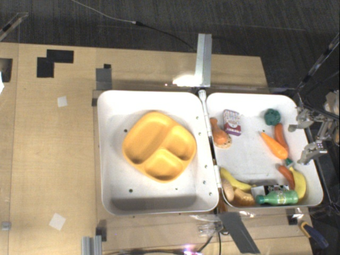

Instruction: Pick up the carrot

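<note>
While the pale wooden tabletop (48,158) carried two smooth white bins, a glossy yellow sectioned plate (159,145) was seen in the left bin (111,195). In the right bin (303,195), the tapered orange carrot (274,145) lay just left of the metal claw (311,139), whose fingers were spread apart at the rim.
</note>
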